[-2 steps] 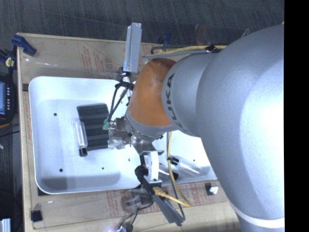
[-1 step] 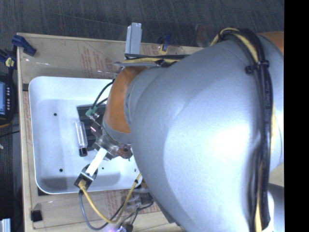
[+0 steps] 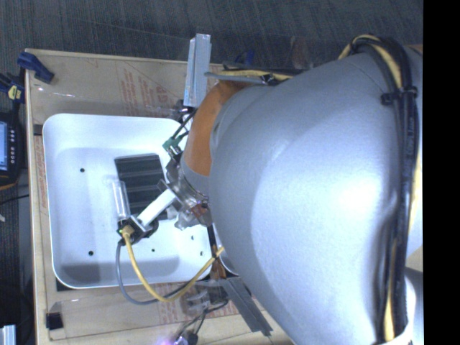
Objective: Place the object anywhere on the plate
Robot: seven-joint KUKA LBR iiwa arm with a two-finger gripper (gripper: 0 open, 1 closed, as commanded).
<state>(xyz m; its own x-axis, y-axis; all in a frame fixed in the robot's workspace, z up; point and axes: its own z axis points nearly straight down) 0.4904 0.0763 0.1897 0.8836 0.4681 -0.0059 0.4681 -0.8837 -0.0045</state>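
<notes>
gripper low in left bin, under the grey arm | I can't tell if it's released or clenched | dark ribbed block flat on bin floor, just beside gripper, contact unclear to me

Dark grey carpet across the top, pale plywood bench below it, blue clamp at the bench's top-left corner. Lighting's pretty even.
</notes>
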